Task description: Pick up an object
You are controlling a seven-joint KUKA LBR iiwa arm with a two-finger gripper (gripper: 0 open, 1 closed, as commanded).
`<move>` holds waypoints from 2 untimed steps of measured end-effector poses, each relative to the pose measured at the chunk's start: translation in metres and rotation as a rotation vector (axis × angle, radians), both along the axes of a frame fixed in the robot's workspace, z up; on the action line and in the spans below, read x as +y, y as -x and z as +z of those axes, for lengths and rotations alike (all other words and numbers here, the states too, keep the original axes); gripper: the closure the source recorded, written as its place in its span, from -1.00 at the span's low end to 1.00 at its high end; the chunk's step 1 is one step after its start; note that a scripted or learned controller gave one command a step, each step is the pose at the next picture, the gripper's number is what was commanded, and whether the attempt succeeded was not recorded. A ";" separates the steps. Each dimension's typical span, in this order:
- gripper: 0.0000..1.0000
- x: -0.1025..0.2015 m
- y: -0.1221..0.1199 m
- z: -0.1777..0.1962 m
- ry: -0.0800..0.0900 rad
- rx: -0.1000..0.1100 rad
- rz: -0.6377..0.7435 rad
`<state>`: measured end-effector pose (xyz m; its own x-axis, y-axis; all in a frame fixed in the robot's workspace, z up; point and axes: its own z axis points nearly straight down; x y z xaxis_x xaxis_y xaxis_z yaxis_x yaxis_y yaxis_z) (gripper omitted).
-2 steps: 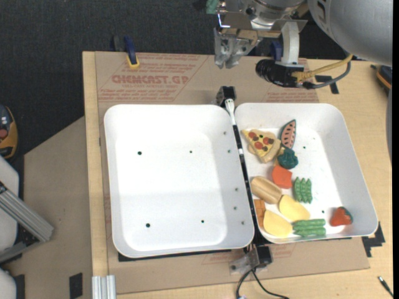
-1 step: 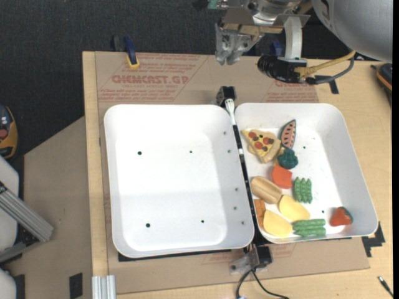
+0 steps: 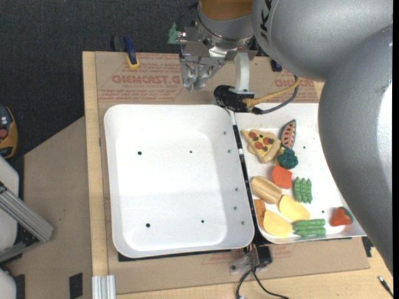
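Well, toy food (image 3: pixel 283 189) lies right of gripper (image 3: pixel 198 80)

One fixed overhead camera looks down aslant on both bins (image 3: pixel 115 167).

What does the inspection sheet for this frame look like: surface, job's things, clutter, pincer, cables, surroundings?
Surface: brown board bearing left bin and right bin side by side.
Job's things: toy foods in the right bin, among them pizza slice, watermelon slice, broccoli, hot dog bun, green beans, red piece.
Clutter: blue and yellow clamp at the board's far edge.
Pincer: pincer hangs above the board's far edge, beyond the left bin; nothing seen between its fingers.
Cables: yellow cable near the bins' far junction; black cable at the near edge.
Surroundings: dark floor; metal rail at left.
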<state>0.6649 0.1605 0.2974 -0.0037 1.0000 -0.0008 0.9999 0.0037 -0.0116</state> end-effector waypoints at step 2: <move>1.00 0.038 0.003 0.133 -0.002 -0.017 0.000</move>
<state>0.6622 0.1990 0.4304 -0.0036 1.0000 0.0008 1.0000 0.0036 0.0053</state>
